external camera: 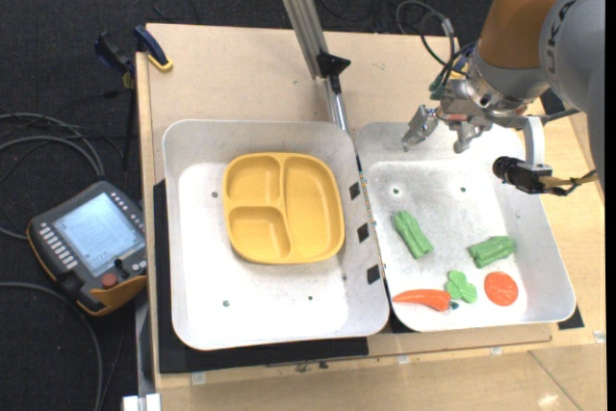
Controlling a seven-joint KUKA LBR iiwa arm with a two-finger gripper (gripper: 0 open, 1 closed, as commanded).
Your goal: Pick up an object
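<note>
My gripper [441, 132] hangs over the far edge of the right bin [462, 183], its two fingers spread open with nothing between them. Well in front of it on the bin floor lie the toy foods: a long green vegetable [412, 234], a green chunk [492, 250], a red round slice [500, 289], a small green leafy piece [461, 286] and an orange-red carrot [422, 299]. All lie apart from the gripper, nearer the bin's front.
The left bin [192, 236] holds a yellow divided plate [285, 207]. A slanted metal pole [298, 0] rises behind the bins. A teach pendant [91, 245] lies off the bench to the left. Cables trail from the arm's wrist [525, 170].
</note>
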